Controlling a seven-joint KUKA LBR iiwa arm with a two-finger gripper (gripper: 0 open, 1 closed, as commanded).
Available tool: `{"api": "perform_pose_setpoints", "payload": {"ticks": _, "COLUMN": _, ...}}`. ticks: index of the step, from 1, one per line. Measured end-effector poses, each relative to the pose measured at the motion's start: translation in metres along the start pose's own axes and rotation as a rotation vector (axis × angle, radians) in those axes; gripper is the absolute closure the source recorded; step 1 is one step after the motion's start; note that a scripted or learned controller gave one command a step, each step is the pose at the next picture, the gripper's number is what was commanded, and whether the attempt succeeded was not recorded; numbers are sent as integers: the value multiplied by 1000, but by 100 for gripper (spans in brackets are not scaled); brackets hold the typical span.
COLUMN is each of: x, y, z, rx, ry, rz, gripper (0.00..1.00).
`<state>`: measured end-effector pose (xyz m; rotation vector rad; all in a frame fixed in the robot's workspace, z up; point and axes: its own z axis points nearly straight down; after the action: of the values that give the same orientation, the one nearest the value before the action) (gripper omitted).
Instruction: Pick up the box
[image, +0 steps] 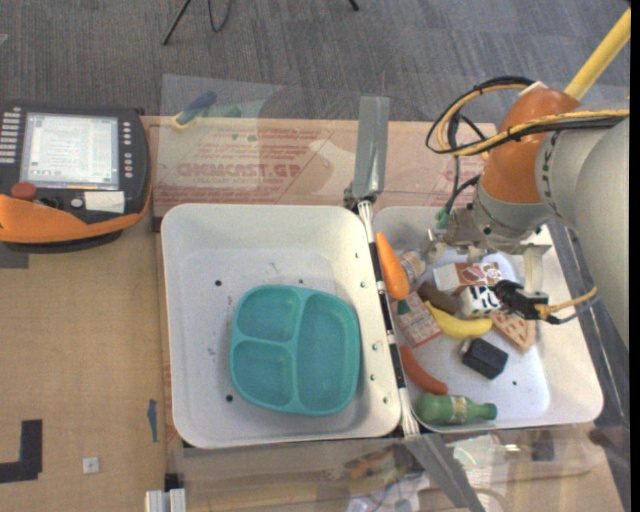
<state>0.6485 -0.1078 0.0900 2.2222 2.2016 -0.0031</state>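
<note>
Two white bins sit side by side, and all the clutter is in the right bin (572, 400); the left bin (185, 300) carries a teal divided tray (295, 350). The gripper (462, 240) hangs over the far part of the right bin, low among the items. The wrist blocks the view, so I cannot tell whether it is apart or together, and nothing shows as held.

The box (480, 285) I take to be the small white carton with red and black print, lying just below the gripper and touching the banana (460, 322). A black block (485, 357) nearer the front could also count as a box — the task sentence does not settle which.

Risks, as I judge them: the carton is hemmed in, with the banana against it, a carrot (392, 265) to its left and a waffle-like wedge (517, 328) to its right. A descent slightly off line could clamp a neighbour instead, or shove the carton flat against the banana and close on nothing. A grip on one corner could let it twist out.

Readable writing: red lettering on the clear sheet (240, 165) behind the bins looks like "CHEMCAST GP". The carton's print and the screen of the pendant (70, 170) are too small to read.
</note>
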Motion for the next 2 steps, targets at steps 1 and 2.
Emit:
{"api": "perform_pose_setpoints", "payload": {"ticks": 1, "x": 3, "y": -17, "z": -33, "rx": 5, "ry": 3, "rz": -103, "gripper": 0}}
{"api": "perform_pose_setpoints", "payload": {"ticks": 2, "x": -13, "y": -108, "z": -4, "rx": -10, "ry": 7, "rz": -117, "gripper": 0}}
